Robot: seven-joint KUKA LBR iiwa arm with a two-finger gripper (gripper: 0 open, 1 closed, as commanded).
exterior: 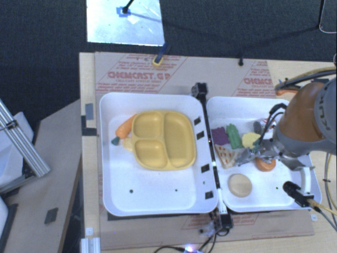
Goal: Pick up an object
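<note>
The right bin (274, 202) holds several toy foods: a purple piece (219, 136), a green piece (233, 135), a yellow piece (250, 139), a pizza-like wedge (225, 155), a round beige disc (240, 185) and an orange ring-like piece (265, 164). My gripper (246, 155) is low in this bin, just right of the wedge and below the yellow piece. The orange piece lies right beside it, partly hidden under the wrist. Nothing visibly sits in the gripper.
The left bin (113, 194) carries a yellow compartment plate (160, 139) with an orange carrot (125, 126) at its left edge. The arm's orange band (303, 112) and grey body cover the right bin's right side. A black divider (208, 152) separates the bins.
</note>
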